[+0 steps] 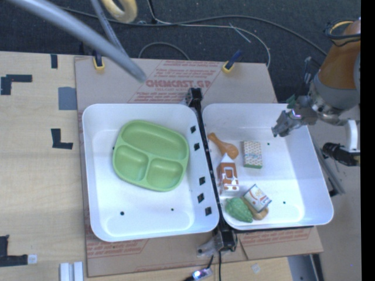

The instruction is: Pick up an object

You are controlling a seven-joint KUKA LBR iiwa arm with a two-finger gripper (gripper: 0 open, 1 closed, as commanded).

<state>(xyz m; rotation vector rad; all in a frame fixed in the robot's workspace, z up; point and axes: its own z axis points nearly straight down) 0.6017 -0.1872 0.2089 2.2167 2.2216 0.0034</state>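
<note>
The pincer (282,126) hangs over the right bin (304,174) near its upper right corner; I cannot tell its state. Small box (252,154), orange toy (222,145) and green item (239,209) lie in this bin, apart from it

Right bin's (304,174) outer half lies open; toys (243,183) crowd the divider (206,157).

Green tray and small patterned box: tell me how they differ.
The green tray lies in the left bin; the small patterned box lies in the right bin. The tray is much larger, rounded and split into compartments; the box is rectangular, pale and speckled. Both lie apart from the gripper.
</note>
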